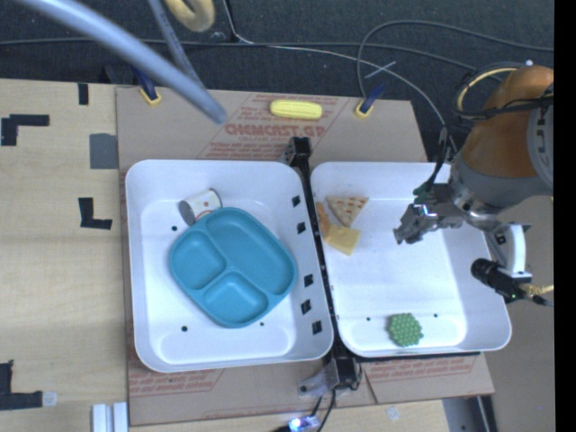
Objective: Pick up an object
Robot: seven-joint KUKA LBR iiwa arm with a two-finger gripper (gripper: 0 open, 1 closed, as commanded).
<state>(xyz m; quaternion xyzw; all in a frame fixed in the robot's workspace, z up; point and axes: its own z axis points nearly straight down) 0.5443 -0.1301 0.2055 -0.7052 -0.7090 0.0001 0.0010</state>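
1. A blue plate and a cup, lying on its side with its mouth facing left, are held in the left bin.
2. Yellow wedges and a green ball are held in the right bin.
3. The gripper is seen above the right bin; its opening cannot be told.

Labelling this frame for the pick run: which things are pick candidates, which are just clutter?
Candidates, in the bins:
- blue sectioned plastic plate
- small white cup on its side
- tan waffle-patterned wedge
- yellow block
- green bumpy ball

Clutter, outside the bins:
- yellow corn-like piece on cardboard
- yellow clamps
- black cables
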